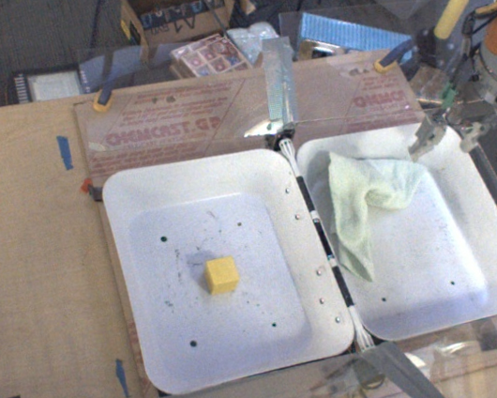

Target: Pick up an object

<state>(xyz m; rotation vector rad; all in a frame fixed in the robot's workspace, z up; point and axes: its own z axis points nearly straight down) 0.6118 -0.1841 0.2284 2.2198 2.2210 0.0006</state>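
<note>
Camera view: yellow cube (pixel 223 275) mid left bin (pixel 137 213); pale cloth (pixel 364 206) in right bin (pixel 489 265), long axis near-to-far; gripper (pixel 430 135) at cloth's far right corner (finger state unclear), cloth nearer.

light: bright, even, overhead | glare: white bins (pixel 135 204) near washed out, sheen on clear plastic at the top | shadows: faint, soft under yellow block (pixel 223 275) and cloth (pixel 363 202) | focus: mildly soft overall, low resolution, claw (pixel 432 134) blurred
</note>
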